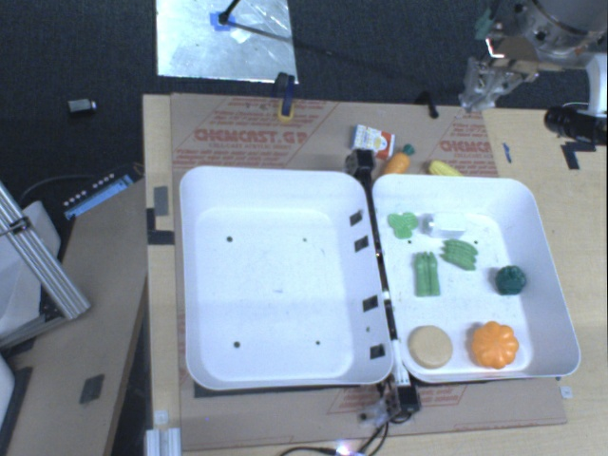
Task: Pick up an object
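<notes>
The right bin [541, 245] holds several toy foods: an orange pumpkin [494, 344], a beige round cookie [430, 346], a dark green broccoli [510, 279], a green asparagus bundle [426, 274], a green pepper piece [460, 254], a green clover shape [403, 223] and a small white piece [440, 225]. My gripper [478, 94] hangs high at the upper right, above the bench's far edge and well away from the bin. Its fingers point down with nothing between them.
The left bin [275, 274] lies beside the right one. Behind the bins on the cardboard lie a carrot [396, 163], a yellow banana [444, 169] and a small white-and-red box [370, 139]. A yellow clamp [285, 98] stands at the back edge.
</notes>
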Motion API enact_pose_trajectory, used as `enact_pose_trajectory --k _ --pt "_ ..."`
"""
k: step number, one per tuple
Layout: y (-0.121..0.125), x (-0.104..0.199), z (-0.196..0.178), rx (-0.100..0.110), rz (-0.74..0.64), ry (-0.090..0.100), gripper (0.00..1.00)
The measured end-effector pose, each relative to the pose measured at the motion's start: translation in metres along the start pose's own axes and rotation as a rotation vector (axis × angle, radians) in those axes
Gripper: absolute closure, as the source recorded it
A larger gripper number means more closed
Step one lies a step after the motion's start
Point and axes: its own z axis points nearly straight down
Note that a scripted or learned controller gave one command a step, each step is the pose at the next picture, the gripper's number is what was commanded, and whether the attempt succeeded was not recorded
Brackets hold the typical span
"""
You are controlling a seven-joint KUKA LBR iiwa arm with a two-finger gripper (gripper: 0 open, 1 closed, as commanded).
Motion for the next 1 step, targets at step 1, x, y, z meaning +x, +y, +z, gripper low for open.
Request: enact_pose_trajectory --k 1 --pt "-0.0893 0.0040 0.0281 0.017 0.007 0.002 1.00"
